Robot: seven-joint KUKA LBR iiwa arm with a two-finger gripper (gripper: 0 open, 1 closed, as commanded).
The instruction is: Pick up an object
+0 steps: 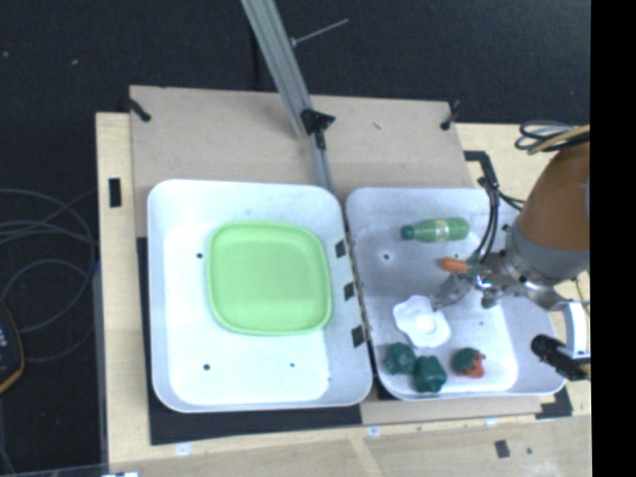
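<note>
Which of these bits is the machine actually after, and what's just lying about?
Belonging to the job (things to pick, in the right bin):
green bottle
orange carrot-like piece
white object
two dark green pieces
red and green piece
gripper, low beside the white object

Just lying about:
green plate in the left bin

The arm (556,217) is running off the right edge, and its wrist is hiding the gripper (459,288) fingers and part of the right bin (397,207).

No text, label, brand, number or sign can be read on anything here.
</note>
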